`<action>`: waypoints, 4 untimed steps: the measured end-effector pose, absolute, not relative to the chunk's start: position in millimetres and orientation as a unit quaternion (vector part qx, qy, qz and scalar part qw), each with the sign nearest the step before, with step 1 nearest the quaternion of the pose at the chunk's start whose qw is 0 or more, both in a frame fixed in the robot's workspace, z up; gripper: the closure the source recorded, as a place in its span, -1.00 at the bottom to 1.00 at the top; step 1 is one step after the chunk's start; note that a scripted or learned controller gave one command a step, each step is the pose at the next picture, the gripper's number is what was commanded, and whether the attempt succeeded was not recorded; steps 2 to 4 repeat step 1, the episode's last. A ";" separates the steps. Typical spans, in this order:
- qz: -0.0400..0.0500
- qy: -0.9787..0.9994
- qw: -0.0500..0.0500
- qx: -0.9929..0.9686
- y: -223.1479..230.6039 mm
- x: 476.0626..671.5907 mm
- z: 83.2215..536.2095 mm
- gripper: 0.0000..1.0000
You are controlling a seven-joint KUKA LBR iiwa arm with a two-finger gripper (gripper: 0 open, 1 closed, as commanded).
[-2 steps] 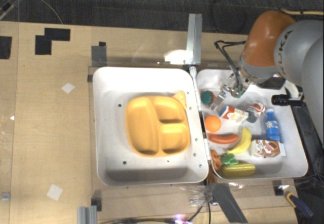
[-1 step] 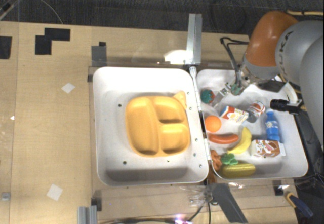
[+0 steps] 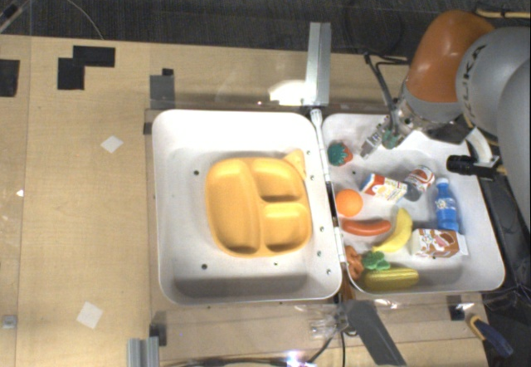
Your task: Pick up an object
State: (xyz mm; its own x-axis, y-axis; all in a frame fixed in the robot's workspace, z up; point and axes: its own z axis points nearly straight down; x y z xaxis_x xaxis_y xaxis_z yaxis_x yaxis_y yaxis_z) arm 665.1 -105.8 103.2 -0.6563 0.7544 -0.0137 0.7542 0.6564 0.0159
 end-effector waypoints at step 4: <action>0.002 0.967 0.007 0.255 -55.2 660.8 189.9 1.00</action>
